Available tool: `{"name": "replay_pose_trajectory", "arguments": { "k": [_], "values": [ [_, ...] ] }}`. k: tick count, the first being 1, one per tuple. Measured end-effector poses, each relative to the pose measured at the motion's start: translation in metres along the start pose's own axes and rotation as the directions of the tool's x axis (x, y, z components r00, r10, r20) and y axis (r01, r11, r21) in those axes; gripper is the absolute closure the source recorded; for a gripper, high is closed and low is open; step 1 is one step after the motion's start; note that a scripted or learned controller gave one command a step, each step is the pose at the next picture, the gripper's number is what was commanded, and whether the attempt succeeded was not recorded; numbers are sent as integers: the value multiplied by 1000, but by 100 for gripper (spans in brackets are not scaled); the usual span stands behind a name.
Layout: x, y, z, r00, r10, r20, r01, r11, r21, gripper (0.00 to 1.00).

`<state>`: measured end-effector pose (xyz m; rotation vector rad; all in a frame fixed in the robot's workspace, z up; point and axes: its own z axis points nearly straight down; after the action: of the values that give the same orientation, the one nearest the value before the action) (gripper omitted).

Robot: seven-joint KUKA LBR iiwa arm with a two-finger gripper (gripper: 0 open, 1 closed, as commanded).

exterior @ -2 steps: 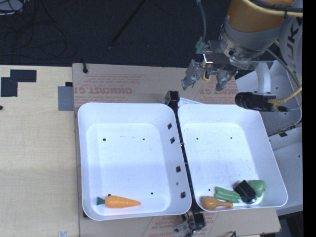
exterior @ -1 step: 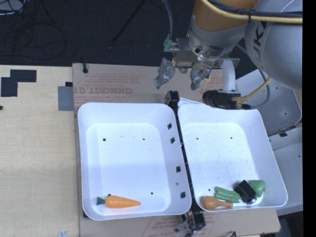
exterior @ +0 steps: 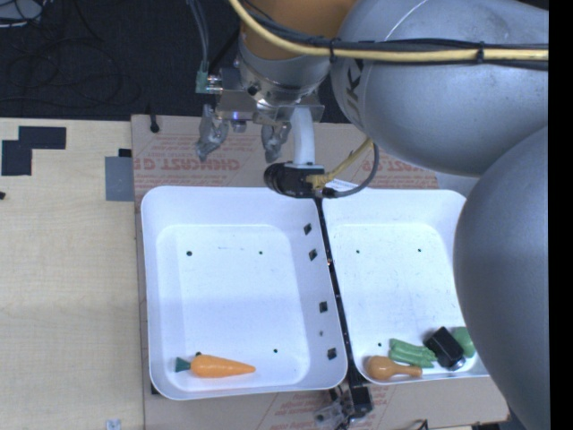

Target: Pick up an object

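Camera view: gripper up high, nothing picked yet.

Fingers spread apart and bare, hanging above the far rim of the left bin. Down at that bin's near edge lies a carrot, untouched; in the right bin's near corner sit a tan pear-shaped piece, green pods and a black block. By my reckoning the whole grasp is left to do.

Pale wooden bench, dark floor, tangled black cables

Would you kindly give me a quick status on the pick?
Gripper open, holding nothing, above the left bin's far rim. Toy carrot lies untouched at near edge. Path clear.
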<state>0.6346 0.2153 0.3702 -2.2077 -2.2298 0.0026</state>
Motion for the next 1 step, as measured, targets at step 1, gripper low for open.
{"name": "replay_pose_trajectory", "arguments": {
  "k": [1],
  "values": [
    [17, 10, -5, 1000, 8, 2, -8, 1000, -2, 0]
  ]
}}
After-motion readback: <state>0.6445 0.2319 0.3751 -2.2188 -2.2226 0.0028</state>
